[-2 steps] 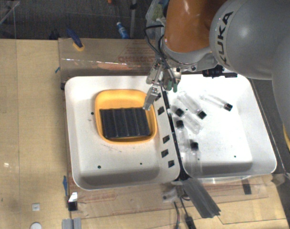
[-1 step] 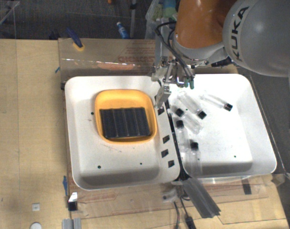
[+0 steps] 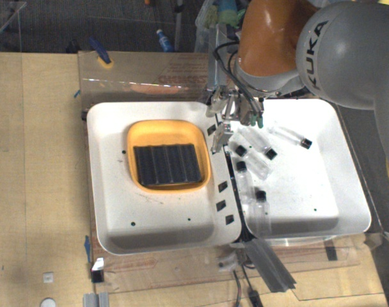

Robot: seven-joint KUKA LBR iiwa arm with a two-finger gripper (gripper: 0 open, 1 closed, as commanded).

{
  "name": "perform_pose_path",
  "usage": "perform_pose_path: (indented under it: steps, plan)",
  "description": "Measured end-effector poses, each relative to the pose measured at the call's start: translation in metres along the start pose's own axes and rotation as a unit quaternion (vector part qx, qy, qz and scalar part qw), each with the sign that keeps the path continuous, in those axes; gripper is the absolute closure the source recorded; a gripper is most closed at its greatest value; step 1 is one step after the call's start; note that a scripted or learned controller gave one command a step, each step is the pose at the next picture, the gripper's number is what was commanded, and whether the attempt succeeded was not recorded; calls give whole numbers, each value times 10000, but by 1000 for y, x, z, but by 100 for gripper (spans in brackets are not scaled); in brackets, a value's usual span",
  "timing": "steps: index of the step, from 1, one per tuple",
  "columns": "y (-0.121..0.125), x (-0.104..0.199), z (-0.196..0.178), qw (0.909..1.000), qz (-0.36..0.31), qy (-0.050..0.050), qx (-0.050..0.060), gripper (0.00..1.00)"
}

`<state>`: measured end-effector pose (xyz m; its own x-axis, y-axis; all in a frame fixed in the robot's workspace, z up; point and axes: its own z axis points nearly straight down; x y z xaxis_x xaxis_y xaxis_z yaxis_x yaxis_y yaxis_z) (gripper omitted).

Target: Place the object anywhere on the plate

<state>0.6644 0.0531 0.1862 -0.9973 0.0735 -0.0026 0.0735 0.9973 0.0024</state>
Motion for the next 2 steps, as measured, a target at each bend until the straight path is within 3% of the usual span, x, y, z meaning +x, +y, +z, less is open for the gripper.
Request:
perform_pose_path:
  steps: [1,2]
  plan:
    - [-22,3,-24,10000,41,-26,-6,0]
    - [-50,-1,-39,9989,-477,-34,1,0]
